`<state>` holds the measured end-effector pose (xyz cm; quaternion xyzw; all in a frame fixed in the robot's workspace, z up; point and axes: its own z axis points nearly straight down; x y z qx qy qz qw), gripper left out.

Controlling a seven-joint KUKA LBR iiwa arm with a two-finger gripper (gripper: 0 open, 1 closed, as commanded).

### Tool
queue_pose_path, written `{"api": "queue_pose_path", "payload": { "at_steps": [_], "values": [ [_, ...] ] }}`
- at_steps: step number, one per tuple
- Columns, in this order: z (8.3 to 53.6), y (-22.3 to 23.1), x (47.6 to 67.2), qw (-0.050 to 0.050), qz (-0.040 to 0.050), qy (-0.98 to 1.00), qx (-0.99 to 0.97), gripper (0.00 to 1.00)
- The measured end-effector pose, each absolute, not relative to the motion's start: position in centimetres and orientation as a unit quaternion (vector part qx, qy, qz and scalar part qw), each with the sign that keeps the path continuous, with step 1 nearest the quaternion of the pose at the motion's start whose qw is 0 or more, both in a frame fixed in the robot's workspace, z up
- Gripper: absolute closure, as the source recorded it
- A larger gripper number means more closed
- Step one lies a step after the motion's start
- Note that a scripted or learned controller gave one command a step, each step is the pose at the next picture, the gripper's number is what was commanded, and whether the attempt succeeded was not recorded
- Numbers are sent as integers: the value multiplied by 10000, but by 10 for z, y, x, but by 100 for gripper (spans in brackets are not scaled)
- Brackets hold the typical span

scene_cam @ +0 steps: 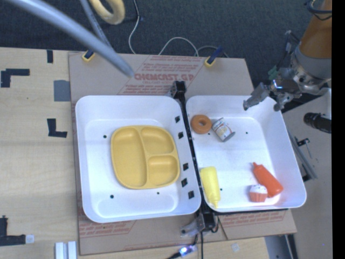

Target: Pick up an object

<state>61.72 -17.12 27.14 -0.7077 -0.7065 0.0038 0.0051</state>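
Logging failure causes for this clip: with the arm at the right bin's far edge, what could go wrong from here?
1. The cupcake touches the orange bottle; a grasp there may nudge both.
2. The yellow bottle lies by the bin divider, leaving little finger room.
3. The end effector hovers at the bin's rim and could clip it descending.

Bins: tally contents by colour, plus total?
Yellow: 2, the divided tray in the left bin and the mustard bottle in the right bin.
Orange: 2, the donut and the ketchup bottle.
Silver: 1, the small can.
Pink and white: 1, the cupcake.
Total: 6
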Motion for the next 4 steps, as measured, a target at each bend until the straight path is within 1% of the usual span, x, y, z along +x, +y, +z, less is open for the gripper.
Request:
{"api": "queue_pose_path", "payload": {
  "at_steps": [1,2,3,4],
  "values": [
    [278,-171,619,2,6,-7076,-7066,0],
    [216,-177,619,24,25,-7072,-7070,0],
    [167,-184,612,22,24,-7072,-7070,0],
    [121,-179,617,19,19,-7079,-7063,0]
  ]
}}
